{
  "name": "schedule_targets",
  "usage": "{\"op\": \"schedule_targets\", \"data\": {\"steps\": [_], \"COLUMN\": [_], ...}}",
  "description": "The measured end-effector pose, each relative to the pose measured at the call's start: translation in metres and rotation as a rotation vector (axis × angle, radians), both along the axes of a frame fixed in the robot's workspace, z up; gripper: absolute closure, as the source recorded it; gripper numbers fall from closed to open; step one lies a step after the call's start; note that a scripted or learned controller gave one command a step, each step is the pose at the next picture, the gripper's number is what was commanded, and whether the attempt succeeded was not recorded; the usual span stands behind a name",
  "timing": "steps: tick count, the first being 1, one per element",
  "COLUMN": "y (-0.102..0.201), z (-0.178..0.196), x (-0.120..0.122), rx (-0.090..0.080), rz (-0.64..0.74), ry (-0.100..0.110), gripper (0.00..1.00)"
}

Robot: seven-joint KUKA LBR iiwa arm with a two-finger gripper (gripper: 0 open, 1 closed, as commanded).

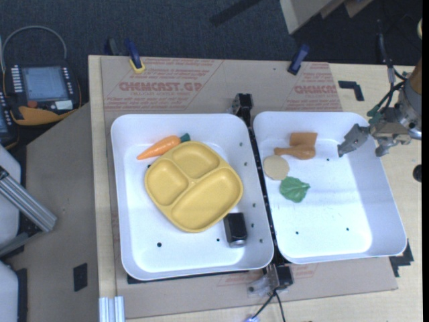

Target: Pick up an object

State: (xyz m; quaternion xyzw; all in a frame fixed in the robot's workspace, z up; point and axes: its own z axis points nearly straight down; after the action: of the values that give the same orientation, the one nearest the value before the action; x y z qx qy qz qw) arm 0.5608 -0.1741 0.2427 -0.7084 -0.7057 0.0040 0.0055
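Brown toy (301, 145) left of spread-fingered empty hand (367, 143), apart

Red lettering runs across the brown cardboard sheet (214, 79) that lies under the two bins. Behind the left bin the print reads roughly "CHEMCAST GP", with a line of smaller red type above and below it too small to read. Behind the right bin the same red brand print appears again, cut off at "CHEMC", also with small unreadable lines. The handheld pendant (41, 89) at the far left has a lit screen, but nothing on it can be read.
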Motion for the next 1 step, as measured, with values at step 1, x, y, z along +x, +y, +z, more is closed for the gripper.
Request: {"op": "schedule_targets", "data": {"steps": [1], "y": [0.0008], "z": [0.008], "x": [0.0025], "rx": [-0.003], "rz": [0.004], "ry": [-0.014], "gripper": [0.0]}}
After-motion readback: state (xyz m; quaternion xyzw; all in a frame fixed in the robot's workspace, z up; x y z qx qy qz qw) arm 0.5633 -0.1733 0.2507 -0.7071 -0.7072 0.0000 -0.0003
